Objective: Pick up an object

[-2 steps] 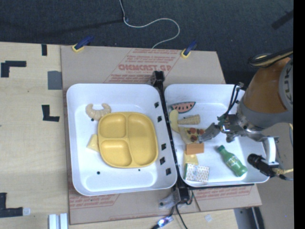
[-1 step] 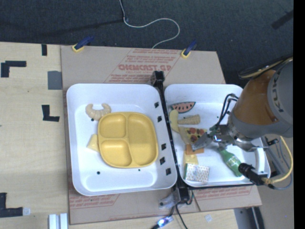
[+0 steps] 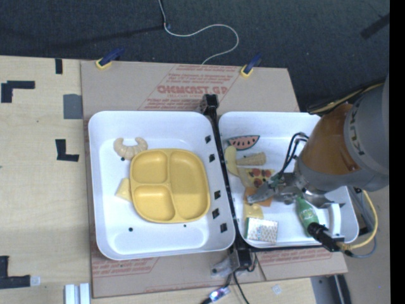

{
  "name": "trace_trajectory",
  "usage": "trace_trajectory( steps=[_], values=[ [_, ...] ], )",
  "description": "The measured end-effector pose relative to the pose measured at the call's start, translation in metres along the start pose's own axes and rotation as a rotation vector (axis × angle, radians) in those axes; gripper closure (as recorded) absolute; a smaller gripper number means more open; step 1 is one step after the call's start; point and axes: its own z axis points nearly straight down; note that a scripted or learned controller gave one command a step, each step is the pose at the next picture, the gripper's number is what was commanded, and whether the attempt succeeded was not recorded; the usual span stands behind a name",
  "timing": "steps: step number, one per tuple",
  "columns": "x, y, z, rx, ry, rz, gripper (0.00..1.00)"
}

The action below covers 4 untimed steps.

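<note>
Camera view takes in the bench (image 3: 38, 170) from above, and reading from the left, the left bin (image 3: 104, 189) carries a yellow divided plate (image 3: 169, 185) at its middle, with a pale curled piece (image 3: 128, 146) just above the plate's upper left corner and a yellow wedge (image 3: 123, 189) tucked against its left edge. All of these lie well apart from the arm, across the divider between the bins.

Past the divider, the right bin (image 3: 278, 126) holds a cluster of small things: a watermelon slice (image 3: 244, 142) near the top, a pale yellow strip (image 3: 231, 162) running along the divider, a tan block (image 3: 255, 159), an orange speckled piece (image 3: 258, 181), and a patterned packet (image 3: 262, 230) near the bottom wall. A green bottle (image 3: 306, 212) lies further right, its long axis running up-left to down-right, close beneath the wrist.

The tool (image 3: 261, 196) reaches leftward from the arm and sits low among the cluster, its tip just below the orange speckled piece and above the packet. Whether its fingers stand wide or narrow I cannot tell; they blur into the clutter, and nothing is plainly seen between them.

The relation that matters, as I judge it: the nearest candidates lie directly at and just left of the tool's tip, so a grasp needs a short drop rather than a reach.
</note>
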Motion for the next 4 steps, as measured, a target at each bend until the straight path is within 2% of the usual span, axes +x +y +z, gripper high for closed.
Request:
trace_trajectory(
  steps=[1,2,3,4],
  values=[
    [0.001,0.001,-0.012,-0.002,0.0,-0.002,1.0],
    [0.006,0.004,-0.055,-0.001,0.0,-0.003,1.0],
    [0.003,0.0,-0.116,-0.003,-0.001,-0.003,1.0],
    [0.003,0.0,-0.142,0.0,0.0,-0.003,1.0]
  ],
)
